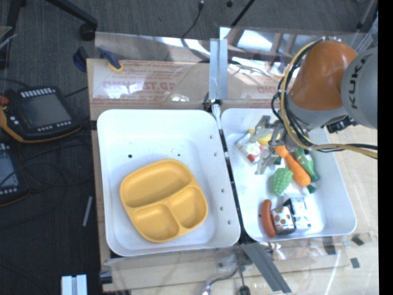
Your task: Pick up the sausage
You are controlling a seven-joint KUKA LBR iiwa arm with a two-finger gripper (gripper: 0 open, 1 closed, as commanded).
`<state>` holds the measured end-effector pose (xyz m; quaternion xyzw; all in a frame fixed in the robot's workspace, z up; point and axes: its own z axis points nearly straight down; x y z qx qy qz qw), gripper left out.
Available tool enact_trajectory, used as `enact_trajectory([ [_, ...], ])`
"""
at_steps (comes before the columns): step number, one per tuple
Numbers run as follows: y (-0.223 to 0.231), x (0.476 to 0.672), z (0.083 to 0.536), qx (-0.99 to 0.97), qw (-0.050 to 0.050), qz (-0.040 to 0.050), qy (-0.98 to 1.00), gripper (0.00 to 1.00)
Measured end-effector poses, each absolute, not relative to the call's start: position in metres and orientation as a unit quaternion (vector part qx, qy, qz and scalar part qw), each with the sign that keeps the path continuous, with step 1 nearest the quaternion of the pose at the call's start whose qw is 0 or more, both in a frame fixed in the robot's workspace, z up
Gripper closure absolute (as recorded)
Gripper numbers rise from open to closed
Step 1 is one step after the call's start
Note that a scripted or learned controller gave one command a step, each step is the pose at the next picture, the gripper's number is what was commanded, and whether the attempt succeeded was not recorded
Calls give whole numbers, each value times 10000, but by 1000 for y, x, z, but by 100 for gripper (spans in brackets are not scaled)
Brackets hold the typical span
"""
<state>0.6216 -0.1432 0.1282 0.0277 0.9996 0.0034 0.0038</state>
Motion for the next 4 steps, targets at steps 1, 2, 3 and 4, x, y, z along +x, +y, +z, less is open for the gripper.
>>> enact_trajectory([
  [1,-123,605,93,-1184,120,-28,9929,0],
  [2,-110,582,94,-3018,129,-58,9533,0],
  [3,-177,670,150,-3009,50,2,9536,0],
  [4,-133,610,95,-1535,53,-10,9881,0],
])
